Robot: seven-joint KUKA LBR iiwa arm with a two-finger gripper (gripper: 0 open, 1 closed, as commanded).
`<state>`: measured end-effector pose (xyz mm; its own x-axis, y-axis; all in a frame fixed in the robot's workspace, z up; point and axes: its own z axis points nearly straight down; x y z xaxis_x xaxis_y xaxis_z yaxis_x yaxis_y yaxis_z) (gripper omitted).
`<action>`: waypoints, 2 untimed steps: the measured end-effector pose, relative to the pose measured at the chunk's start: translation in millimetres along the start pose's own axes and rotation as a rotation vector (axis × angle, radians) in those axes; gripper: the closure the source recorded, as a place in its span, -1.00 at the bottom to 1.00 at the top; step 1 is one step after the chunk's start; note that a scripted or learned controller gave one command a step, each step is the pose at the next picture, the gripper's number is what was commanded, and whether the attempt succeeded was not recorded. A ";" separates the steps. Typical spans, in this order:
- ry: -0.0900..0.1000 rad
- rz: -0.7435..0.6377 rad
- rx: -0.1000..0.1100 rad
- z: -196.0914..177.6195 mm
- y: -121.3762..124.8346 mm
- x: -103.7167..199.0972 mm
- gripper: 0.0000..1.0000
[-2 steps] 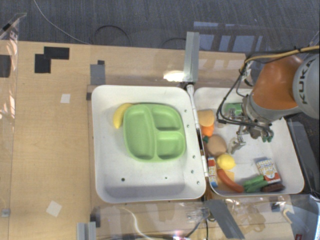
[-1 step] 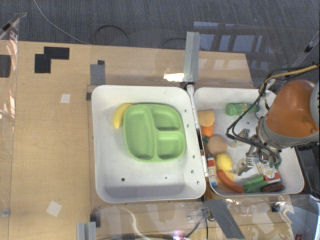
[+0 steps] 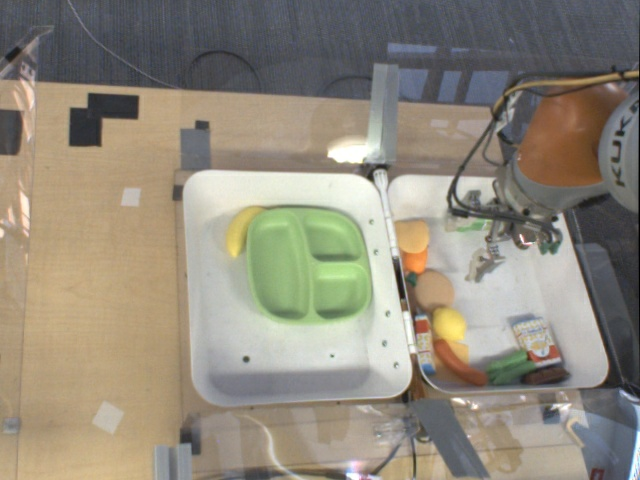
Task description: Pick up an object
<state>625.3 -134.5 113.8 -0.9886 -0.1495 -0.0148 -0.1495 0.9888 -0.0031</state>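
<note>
My gripper [image 3: 489, 264] hangs over the bare upper middle of the right bin [image 3: 580, 298], below the orange band of the arm [image 3: 565, 143]. Nothing shows in it. Toy foods lie along that bin's left wall: a tan bun [image 3: 412, 234], an orange piece [image 3: 415, 261], a brown round piece [image 3: 434, 289] and a yellow lemon [image 3: 449, 324]. Along the front are a red sausage [image 3: 460, 364], a green vegetable [image 3: 510, 366], a dark piece [image 3: 545, 375] and a small printed box [image 3: 533, 336]. The gripper stands right of the brown piece, apart from it.
The left bin [image 3: 215, 318] holds a green divided plate [image 3: 305, 263] with a yellow banana [image 3: 238, 230] at its left edge. A metal divider [image 3: 392, 268] separates the bins. A small red and white item [image 3: 423, 330] lies by the divider. Cables loop around the wrist.
</note>
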 end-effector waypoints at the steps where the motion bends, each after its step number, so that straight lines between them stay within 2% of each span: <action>1: 0.001 -0.138 0.000 25.4 -1.8 -40.6 -1.00; 2: -0.013 -0.140 0.004 9.7 -1.4 -45.1 1.00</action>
<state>670.2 -129.1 104.8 -0.9577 -0.2866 -0.0274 -0.2864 0.9581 -0.0099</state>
